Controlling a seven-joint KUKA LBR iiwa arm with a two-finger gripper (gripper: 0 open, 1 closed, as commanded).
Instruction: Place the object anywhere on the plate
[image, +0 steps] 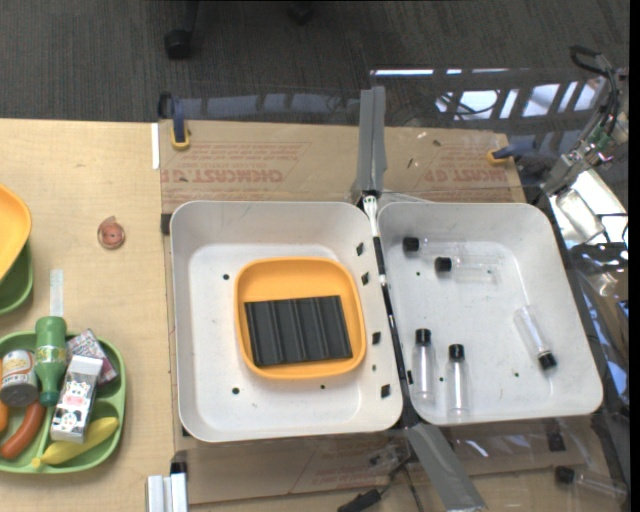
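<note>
An orange plate (297, 272) with rounded corners lies in the middle of the left white bin (200, 300). A dark grey ribbed slab (303, 331) covers most of its surface. The right white bin (570, 300) holds several clear vials with black caps. Two of them lie side by side near the front left, a first vial (422, 358) and a second vial (456, 378). A third vial (533, 338) lies at a slant on the right. Another vial (462, 266) and a small black cap (410, 243) sit near the back.
A green tray (100, 440) with toy food and bottles stands on the wooden table at far left, behind it an orange bowl (10, 235) and a small pink item (111, 233). Brown cardboard (270, 170) lies under the bins. A metal frame (520, 95) and cables stand at back right.
</note>
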